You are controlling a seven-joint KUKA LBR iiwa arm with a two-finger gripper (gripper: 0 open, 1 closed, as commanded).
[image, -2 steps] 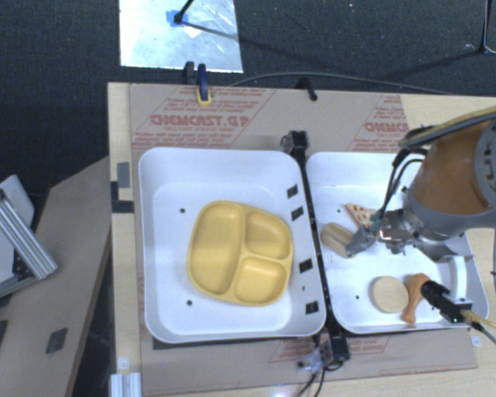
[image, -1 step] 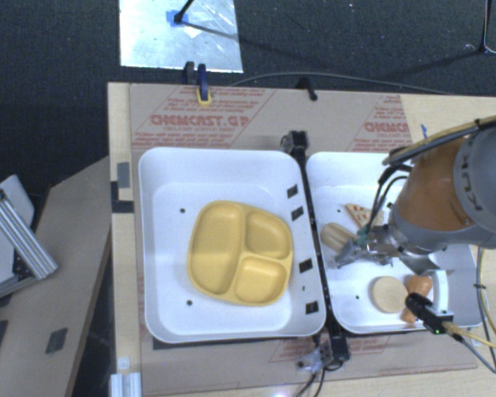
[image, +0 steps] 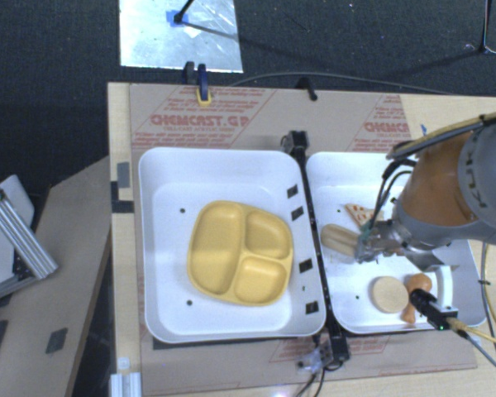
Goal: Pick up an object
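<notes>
Crowding hand (image: 365, 248): tan roll (image: 339, 238), cracker (image: 360, 215), disc (image: 388, 294).

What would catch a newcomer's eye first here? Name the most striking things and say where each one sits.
The yellow divided tray stands out most, lying alone in the left bin. Next comes the grey and orange arm reaching in from the right, its pincer low over the right bin beside a tan rounded piece. Nearer the front of that bin lies a pale round disc.
</notes>
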